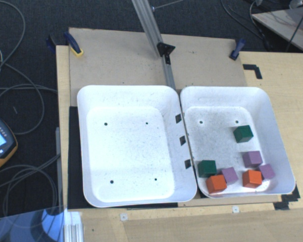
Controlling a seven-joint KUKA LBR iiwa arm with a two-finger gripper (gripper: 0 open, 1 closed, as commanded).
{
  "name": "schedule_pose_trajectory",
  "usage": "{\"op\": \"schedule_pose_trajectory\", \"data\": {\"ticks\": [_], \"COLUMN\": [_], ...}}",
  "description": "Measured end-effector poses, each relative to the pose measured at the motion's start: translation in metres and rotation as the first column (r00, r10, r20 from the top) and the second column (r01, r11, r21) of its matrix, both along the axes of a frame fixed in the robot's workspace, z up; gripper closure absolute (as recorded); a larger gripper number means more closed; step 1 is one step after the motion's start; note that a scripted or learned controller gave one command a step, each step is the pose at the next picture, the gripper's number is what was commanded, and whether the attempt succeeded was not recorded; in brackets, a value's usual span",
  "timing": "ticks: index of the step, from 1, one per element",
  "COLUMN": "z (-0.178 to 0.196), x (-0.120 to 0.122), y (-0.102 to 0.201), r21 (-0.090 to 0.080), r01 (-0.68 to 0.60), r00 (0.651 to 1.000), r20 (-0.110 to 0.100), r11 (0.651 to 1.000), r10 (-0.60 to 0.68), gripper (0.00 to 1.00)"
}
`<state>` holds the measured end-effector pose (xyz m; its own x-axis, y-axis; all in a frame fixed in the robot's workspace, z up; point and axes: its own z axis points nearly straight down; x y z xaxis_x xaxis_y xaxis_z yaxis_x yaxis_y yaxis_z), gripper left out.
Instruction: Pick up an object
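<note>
The right white bin (275,130) holds several small blocks. A green block (243,133) sits alone near its middle right. Along its front edge lie a dark green block (207,168), an orange block (216,183), a small purple block (230,175), another orange block (252,178), a purple block (252,159) and a smaller purple one (266,172).
The left white bin (86,135) stands beside the right one on the wooden bench. A grey metal pole (150,24) slants from the top down to the gap between the bins. Blue clamps (73,43) grip the board's far corners. Cables lie on the floor at left.
</note>
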<state>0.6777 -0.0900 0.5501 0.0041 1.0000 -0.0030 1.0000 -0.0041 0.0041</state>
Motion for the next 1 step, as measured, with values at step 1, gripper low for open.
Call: {"op": "schedule_pose_trajectory", "data": {"ticks": [1], "z": [-0.1777], "x": [0.0002], "y": [0.0617], "r21": [0.004], "r01": [-0.007], "r00": [1.000], "r20": [-0.014], "r11": [1.000], "r10": [0.007], "gripper": [0.00]}}
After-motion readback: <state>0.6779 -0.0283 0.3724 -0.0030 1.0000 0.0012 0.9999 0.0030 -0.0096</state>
